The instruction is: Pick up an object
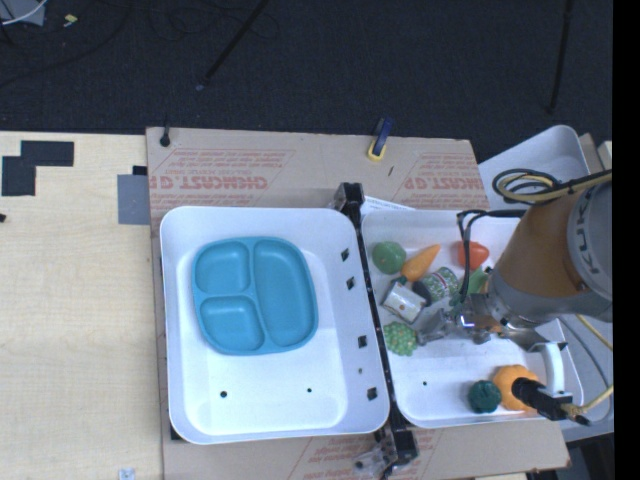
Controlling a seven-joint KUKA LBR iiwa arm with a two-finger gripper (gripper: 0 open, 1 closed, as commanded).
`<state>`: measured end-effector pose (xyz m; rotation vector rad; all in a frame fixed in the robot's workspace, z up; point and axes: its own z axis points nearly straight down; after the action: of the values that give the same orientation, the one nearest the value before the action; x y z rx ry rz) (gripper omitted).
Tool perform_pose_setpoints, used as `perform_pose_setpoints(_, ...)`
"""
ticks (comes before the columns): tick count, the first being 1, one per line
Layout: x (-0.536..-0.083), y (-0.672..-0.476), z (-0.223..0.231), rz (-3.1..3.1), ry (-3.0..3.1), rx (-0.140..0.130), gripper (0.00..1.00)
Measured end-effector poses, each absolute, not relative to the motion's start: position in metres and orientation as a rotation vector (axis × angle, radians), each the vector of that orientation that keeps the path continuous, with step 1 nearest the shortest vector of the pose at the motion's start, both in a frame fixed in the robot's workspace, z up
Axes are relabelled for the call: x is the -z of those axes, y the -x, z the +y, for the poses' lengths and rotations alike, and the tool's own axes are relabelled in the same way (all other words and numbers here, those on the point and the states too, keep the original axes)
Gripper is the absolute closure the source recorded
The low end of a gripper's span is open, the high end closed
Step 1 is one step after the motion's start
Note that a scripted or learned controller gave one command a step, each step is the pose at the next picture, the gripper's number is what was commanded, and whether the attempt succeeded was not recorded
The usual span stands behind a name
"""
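Reach is into the right bin (440, 408), where the pickable clutter lies: my gripper (452, 320) sits low beside the green-labelled can (437, 285) and white block (402, 300). Whether it grips anything, I cannot tell.

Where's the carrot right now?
The carrot lies in the right bin, near its far wall, between the green ball and the red item.

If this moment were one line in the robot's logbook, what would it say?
arm: over right bin | gripper: down among toy pile | near: small can, green ball | left bin: blue tray
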<state>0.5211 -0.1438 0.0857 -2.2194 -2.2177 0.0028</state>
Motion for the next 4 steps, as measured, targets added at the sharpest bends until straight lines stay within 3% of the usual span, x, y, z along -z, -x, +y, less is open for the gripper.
perform_pose_setpoints(1, -0.098, -0.521, -0.146, -2.211, 2.227, -0.002, 1.0)
perform_pose_setpoints(3, -0.223, -0.522, -0.154, -2.223, 2.223, 0.002, 1.0)
perform_pose_setpoints(4, -0.227, -0.522, -0.154, -2.221, 2.22, -0.001, 1.0)
